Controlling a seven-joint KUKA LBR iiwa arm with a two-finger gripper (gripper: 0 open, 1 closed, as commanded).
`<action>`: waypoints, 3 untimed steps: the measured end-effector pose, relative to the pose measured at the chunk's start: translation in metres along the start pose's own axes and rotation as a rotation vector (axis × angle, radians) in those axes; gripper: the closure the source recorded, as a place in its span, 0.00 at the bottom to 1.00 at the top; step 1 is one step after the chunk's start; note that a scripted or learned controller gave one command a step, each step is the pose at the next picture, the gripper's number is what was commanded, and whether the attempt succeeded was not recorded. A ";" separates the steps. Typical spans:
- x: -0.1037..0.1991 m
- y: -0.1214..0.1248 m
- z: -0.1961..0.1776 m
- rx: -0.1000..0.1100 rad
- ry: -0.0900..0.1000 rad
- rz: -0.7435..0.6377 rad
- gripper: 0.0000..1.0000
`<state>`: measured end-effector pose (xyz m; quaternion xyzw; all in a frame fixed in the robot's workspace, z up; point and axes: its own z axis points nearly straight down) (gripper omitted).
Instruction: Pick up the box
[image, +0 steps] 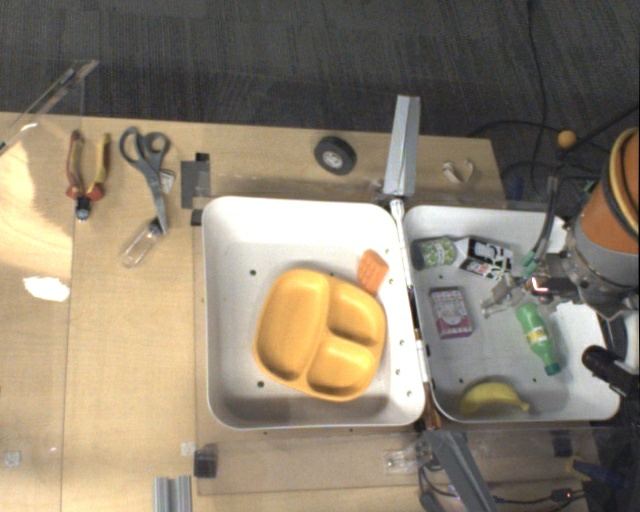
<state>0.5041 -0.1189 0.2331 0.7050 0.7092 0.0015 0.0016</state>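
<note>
Box (451, 311), small, pinkish-purple, lies flat in right bin (590, 408), left half, untouched. Gripper (505, 292) hovers just right of box, near green bottle (537, 338); fingers' state cannot tell. Banana (492, 399) at bin's front edge. Yellow divided tray (322, 333) and orange item (372, 270) in left bin (230, 300).

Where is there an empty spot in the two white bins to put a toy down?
In the left bin, bare floor lies left of the yellow tray and along the back wall. The right bin is crowded: box, green bottle, banana, packets and the hand.
</note>
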 end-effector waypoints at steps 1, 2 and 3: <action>0.006 0.046 0.129 0.002 0.001 -0.258 0.00; 0.006 0.048 0.117 -0.005 0.000 -0.260 1.00; 0.066 0.039 0.007 -0.003 0.000 -0.106 1.00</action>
